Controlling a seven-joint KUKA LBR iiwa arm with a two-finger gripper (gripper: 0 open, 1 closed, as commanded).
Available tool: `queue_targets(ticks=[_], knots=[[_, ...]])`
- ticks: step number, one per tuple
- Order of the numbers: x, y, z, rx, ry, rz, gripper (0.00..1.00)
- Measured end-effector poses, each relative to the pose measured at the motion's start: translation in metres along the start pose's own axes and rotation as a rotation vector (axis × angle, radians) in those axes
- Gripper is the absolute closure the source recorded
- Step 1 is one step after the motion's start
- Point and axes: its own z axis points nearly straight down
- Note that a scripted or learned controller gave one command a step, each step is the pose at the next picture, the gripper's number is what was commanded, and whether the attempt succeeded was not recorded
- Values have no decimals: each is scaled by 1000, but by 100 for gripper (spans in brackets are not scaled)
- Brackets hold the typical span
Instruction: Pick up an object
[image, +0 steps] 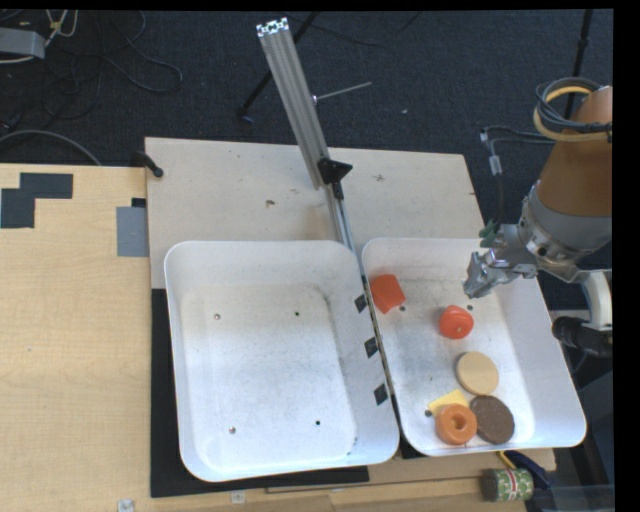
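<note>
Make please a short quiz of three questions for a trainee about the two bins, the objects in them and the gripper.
1. True or false: the objects lie in the right bin.
2. Which object lies nearest the gripper? A) orange block B) red round piece C) brown disc
3. What touches the brown disc on its left side?

Key
1. True.
2. B.
3. The orange ring.
</note>
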Motion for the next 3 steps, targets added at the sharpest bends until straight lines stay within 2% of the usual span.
queue_targets(ticks=[2,3], knots=[[103,6,-8,0,0,1,100],[148,0,3,2,-1,2,100]])
